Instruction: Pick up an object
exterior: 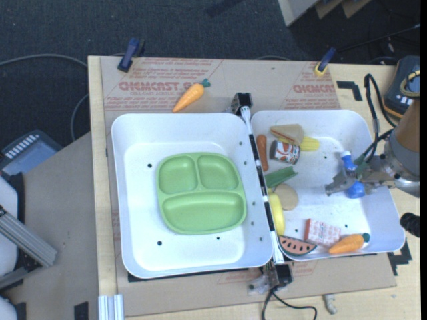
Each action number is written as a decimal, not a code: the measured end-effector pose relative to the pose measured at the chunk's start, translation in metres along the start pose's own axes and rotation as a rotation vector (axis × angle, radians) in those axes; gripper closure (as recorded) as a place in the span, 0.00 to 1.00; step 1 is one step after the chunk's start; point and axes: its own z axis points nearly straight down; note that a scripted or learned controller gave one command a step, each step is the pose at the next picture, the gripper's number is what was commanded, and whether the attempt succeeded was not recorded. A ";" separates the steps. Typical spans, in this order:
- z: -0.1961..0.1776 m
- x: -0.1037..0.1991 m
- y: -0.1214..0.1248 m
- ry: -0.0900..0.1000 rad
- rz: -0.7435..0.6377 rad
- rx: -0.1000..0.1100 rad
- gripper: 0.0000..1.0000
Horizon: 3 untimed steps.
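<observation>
Blue toy (355,191) | sitting under my gripper (343,182) at the right bin's (373,235) three o'clock | looking light, hard, slippery | grip state: cannot tell.

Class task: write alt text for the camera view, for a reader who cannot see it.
A robot arm reaches from the right into the right bin, its claw low among toy food. The left bin holds a green tray; a toy carrot lies on the bench behind it.
</observation>
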 end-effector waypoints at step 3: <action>0.104 -0.056 0.109 0.010 -0.006 0.000 0.00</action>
